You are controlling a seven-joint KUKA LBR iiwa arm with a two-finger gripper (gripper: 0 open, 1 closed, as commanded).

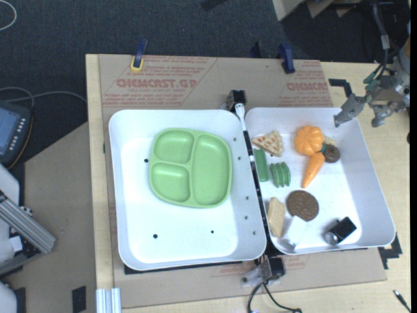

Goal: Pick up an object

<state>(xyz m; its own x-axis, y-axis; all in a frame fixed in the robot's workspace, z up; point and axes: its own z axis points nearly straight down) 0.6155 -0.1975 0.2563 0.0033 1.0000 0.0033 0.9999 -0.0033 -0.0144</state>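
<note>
Gripper poised above the top right corner of the right bin, fingers spread wide with nothing between them.

The toy pumpkin sits just left of and below the gripper, touching the carrot and a small brown piece. Coming down there, a finger may strike a neighbour or the bin wall and nudge the pumpkin aside.

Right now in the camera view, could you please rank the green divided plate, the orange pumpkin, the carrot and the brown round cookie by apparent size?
1. green divided plate
2. orange pumpkin and brown round cookie: too alike to rank
3. carrot, slimmer
</note>
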